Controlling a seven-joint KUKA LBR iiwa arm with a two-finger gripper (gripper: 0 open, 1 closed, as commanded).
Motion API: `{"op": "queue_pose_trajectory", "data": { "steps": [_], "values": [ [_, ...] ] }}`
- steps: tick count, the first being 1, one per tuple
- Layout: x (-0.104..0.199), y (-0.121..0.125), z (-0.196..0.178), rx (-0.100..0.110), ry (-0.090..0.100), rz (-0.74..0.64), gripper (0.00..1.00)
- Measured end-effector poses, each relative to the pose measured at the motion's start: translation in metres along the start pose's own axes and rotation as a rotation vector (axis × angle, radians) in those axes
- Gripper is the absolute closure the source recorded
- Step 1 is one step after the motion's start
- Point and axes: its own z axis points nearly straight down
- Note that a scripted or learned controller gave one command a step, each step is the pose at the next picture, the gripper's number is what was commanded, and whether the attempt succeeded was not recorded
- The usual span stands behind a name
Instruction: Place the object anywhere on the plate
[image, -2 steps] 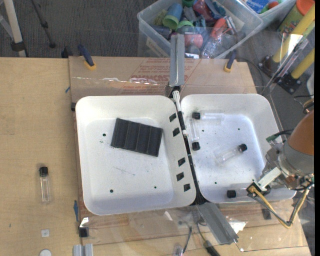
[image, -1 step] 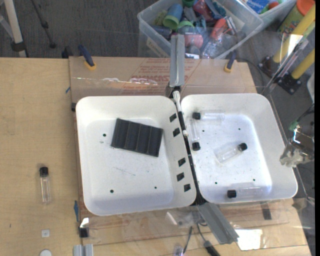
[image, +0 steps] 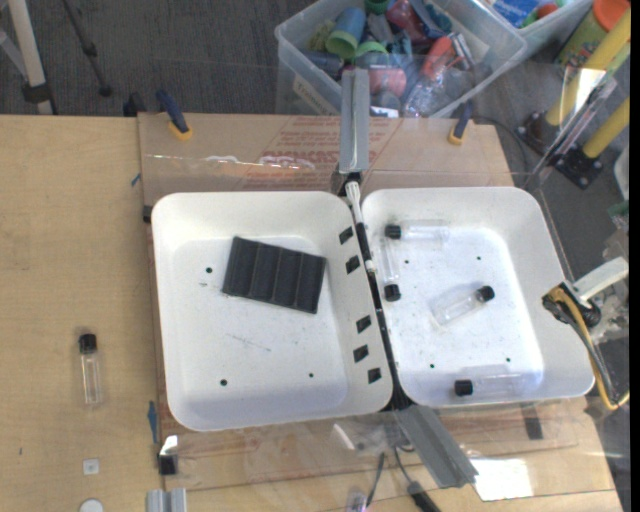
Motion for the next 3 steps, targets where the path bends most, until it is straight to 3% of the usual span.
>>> {"op": "queue_pose_trajectory", "data": {
  "steps": [1, 2, 3],
  "values": [
    [0.016, -0.08, 0.014, 0.003, -0.003, -0.055, 1.0],
    [0.013, -0.043, 0.144, -0.007, 0.015, -0.098, 1.0],
    [0.032, -0.096, 0.022, 0.001, 0.0, 0.002, 1.0]
  ]
}}
